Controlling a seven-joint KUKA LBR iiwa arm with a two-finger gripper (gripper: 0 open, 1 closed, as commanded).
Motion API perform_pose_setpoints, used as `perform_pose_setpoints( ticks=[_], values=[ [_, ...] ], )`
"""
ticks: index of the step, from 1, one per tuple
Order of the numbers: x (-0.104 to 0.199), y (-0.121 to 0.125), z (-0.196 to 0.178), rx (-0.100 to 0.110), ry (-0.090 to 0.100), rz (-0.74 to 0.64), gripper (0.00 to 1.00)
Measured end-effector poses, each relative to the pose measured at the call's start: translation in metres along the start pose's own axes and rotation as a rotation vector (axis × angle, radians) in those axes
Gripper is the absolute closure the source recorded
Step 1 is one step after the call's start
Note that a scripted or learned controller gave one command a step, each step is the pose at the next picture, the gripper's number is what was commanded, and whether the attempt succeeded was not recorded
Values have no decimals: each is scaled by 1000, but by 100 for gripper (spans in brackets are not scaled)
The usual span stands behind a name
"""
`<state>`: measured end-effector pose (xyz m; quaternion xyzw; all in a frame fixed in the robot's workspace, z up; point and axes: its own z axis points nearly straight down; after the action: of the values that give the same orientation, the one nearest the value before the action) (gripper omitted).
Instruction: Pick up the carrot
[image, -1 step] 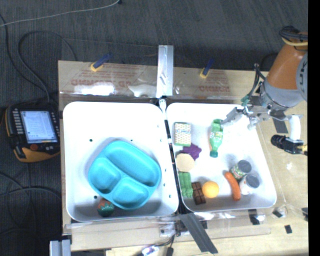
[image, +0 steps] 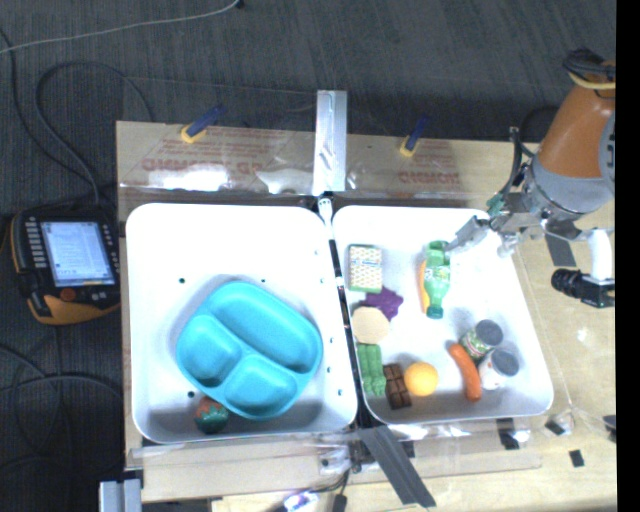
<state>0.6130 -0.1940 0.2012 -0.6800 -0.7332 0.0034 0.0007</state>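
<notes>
Nothing lifted yet: the carrot lies in the right bin, down near its front right corner, slanted, with its thin end toward the front. It sits just beside a small can and close to an orange, so the pick looks a bit crowded on both sides. The whole task is still to come, as I judge it: get over the carrot, drop, close, lift.

The arm comes in from the right, orange band up high by the bin's far right corner. The gripper is angled down and leftward over the far right part of the right bin, reaching toward the bottle and not the carrot. It hovers well apart from the carrot, nearer the back of the bin. The jaws look slightly parted, with nothing between them.

The left bin holds a blue tray and a small item by its front edge. Next call, I'd say: swing toward the front of the bin and line up across the carrot's narrow width
</notes>
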Motion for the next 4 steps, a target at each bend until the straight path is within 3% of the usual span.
perform_pose_setpoints(
  ticks=[1, 2, 3, 4],
  values=[
    [27, -31, 53, -4, 4, -442, 0],
    [54, 12, 104, -22, -7, -591, 0],
    [54, 56, 105, -12, 0, -521, 0],
    [54, 59, 90, -22, -3, -523, 100]
  ],
)
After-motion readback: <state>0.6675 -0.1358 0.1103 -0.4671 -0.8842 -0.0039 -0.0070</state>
